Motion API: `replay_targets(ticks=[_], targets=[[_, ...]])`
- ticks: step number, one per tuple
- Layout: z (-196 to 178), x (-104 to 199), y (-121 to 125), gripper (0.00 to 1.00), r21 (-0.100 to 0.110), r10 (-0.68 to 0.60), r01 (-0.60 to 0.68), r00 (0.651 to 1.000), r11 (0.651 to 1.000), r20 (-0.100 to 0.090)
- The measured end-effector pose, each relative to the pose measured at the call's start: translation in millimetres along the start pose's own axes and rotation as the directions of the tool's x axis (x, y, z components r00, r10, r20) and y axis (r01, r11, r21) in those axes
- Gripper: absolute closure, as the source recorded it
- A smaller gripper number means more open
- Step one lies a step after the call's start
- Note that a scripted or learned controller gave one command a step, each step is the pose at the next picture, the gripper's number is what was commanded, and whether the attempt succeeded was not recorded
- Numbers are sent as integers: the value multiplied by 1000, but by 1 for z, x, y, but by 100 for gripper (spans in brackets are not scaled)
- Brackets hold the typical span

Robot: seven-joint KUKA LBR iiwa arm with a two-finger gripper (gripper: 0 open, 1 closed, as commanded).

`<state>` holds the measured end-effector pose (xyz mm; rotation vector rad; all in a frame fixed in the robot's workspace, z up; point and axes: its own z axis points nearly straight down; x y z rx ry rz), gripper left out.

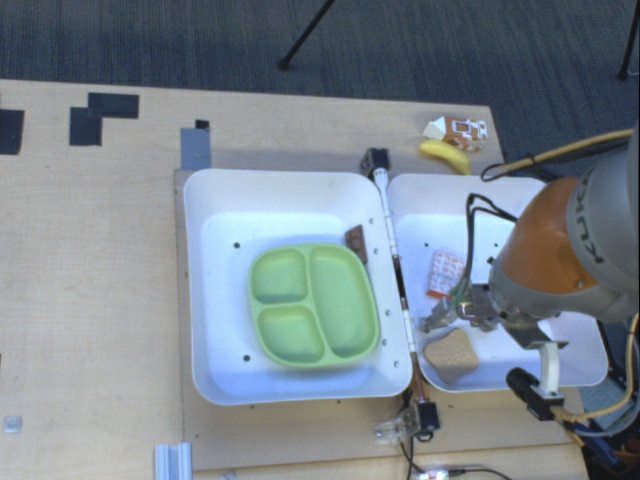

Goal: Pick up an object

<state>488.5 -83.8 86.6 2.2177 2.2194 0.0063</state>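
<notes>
Grey hand (447, 313) partly hidden under arm (560, 258).

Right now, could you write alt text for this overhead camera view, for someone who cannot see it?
A grey and orange robot arm reaches from the right into the right white bin, its gripper low beside a tan sponge-like block and a small red-and-white packet. The left white bin holds a green divided plate.
</notes>
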Motion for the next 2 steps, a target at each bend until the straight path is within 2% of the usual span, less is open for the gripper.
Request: replay_targets(ticks=[1,2], targets=[[-11,0,2,100,-6,-3,3,1000,1000,1],[-11,0,2,0,-6,-3,3,1000,1000,0]])
